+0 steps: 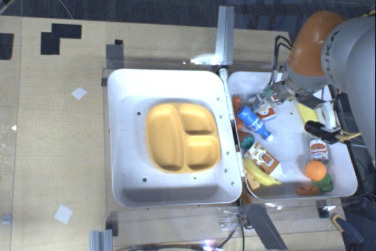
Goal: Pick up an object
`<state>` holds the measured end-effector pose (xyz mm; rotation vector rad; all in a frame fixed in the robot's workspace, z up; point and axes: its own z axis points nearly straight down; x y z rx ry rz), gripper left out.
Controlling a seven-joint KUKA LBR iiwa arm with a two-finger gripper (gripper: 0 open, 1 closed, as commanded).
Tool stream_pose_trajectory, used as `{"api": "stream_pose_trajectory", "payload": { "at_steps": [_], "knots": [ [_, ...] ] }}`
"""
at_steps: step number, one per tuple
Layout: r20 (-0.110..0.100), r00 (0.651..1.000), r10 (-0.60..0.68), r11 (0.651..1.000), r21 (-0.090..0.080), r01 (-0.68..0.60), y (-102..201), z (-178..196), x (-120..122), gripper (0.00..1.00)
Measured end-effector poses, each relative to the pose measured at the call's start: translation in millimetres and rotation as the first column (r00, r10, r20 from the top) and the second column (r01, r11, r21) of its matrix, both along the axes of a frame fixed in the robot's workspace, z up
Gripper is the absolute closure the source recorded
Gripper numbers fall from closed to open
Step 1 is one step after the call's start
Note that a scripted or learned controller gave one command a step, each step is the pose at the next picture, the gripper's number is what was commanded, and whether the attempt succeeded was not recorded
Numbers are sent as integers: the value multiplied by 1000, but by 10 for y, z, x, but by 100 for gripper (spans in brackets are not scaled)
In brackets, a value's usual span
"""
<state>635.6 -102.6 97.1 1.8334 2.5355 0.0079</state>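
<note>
Gripper (275, 93) is seen low in the right bin (346, 182), upper part of it; finger state cannot be told. A blue bottle (254, 121) lies just below-left of it, beside a small carton (265, 110). Yellow divided tray (181, 136) sits in the left bin (123, 126).

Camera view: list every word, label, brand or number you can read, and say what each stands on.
No text can be read here.
Small carton beside the banana: printed front, too blurred to read.
Small can above the orange: label too small to read.
Blue bottle: label blurred.
Packet near the gripper: print unreadable.
Yellow tray: no markings visible.
</note>
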Motion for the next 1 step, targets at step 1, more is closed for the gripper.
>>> {"api": "stream_pose_trajectory", "payload": {
  "at_steps": [1],
  "knots": [
    [-11, 960, -280, 960, 4, 280, 355, 872, 312, 100]
  ]
}}
